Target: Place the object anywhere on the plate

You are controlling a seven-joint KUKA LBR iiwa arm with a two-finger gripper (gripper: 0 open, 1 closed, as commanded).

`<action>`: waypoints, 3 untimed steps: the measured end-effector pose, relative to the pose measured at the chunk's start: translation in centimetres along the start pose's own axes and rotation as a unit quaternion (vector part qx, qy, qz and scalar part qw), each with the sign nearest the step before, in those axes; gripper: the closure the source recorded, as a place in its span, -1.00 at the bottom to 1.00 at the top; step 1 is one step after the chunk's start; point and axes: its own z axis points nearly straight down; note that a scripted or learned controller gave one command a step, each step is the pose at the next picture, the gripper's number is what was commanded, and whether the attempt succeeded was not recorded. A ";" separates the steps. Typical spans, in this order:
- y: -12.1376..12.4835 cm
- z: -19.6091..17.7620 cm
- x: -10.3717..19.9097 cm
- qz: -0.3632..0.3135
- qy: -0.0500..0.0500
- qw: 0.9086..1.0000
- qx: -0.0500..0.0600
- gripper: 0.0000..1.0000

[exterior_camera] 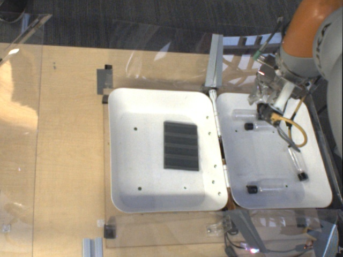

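Claw [261, 97] above right bin's [268, 157] far end, open or closed: cannot tell. Three tubes [258, 126] [268, 187] [297, 166] inside. Plate [181, 145] in left bin [128, 143].

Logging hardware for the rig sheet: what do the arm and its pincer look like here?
Grey arm with a rounded orange band above the wrist. The pincer is a pale metallic assembly; finer detail is too small to tell. A yellow cable loops down from the wrist.
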 end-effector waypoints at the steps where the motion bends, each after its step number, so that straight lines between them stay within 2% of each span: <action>1: 0.1 3.7 4.9 0.140 -0.001 0.990 0.001 1.00; 2: -5.9 8.2 10.0 0.236 0.000 0.972 0.002 1.00; 3: -14.2 9.3 13.6 0.152 -0.001 0.988 0.003 1.00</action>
